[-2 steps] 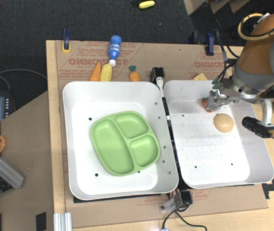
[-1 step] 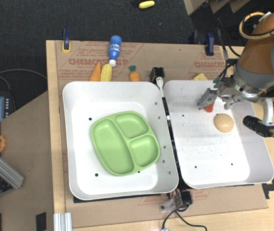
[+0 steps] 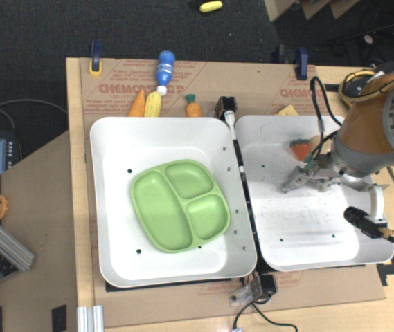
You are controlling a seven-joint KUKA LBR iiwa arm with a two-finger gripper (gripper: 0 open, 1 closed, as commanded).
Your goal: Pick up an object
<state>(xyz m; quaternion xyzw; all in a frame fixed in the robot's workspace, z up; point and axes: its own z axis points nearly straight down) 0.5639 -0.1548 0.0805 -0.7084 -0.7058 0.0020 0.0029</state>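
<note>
Nearest the camera, the tan cardboard-covered worktop (image 3: 183, 299) carries two shallow white bins side by side. The left white plastic bin (image 3: 113, 151) holds a light green, three-compartment plastic plate (image 3: 180, 205), lying flat near its middle. The right white plastic bin (image 3: 307, 244) is where the grey arm with its orange band (image 3: 370, 126) reaches in from the right. Its hand (image 3: 306, 178) is low over the bin floor, metal fingers pointing left; I cannot tell whether they are spread or closed. Just beyond the hand, near the bin's far side, lies a small orange-red toy with a green end (image 3: 300, 147), apart from the fingers. Farther back, on the worktop behind the left bin, sit an orange carrot toy (image 3: 137, 104), a yellow corn cob toy (image 3: 153, 104), a small orange toy with a green top (image 3: 193, 107) and a blue-and-white bottle (image 3: 165, 69). On the dark floor beyond lies a yellow oblong object (image 3: 211, 6).
</note>
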